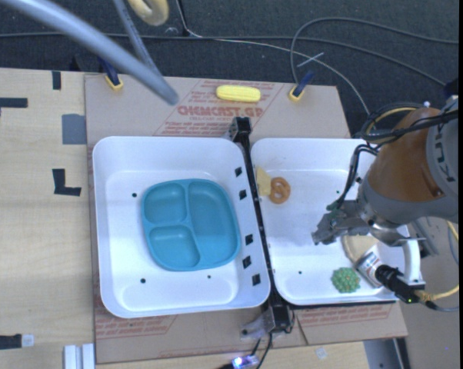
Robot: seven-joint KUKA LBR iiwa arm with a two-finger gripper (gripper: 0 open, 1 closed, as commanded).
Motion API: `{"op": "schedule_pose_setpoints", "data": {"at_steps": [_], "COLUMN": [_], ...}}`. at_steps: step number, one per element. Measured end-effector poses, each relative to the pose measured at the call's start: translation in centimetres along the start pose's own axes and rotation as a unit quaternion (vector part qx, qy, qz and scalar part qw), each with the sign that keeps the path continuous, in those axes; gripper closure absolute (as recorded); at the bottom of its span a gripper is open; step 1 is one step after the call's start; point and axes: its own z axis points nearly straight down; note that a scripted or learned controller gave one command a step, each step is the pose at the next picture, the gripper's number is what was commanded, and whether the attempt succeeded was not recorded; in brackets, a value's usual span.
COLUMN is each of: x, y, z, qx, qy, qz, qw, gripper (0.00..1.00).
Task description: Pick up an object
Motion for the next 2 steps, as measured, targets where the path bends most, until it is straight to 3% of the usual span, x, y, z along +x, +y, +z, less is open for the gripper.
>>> {"op": "schedule_pose_setpoints", "data": {"at_steps": [2], "x": [0.0], "y": [0.3], "z": [-9.3], "qx": [0.0], "qy": [0.0], "qz": [0.0], "qw": [1.0], "gripper": [1.0]}}
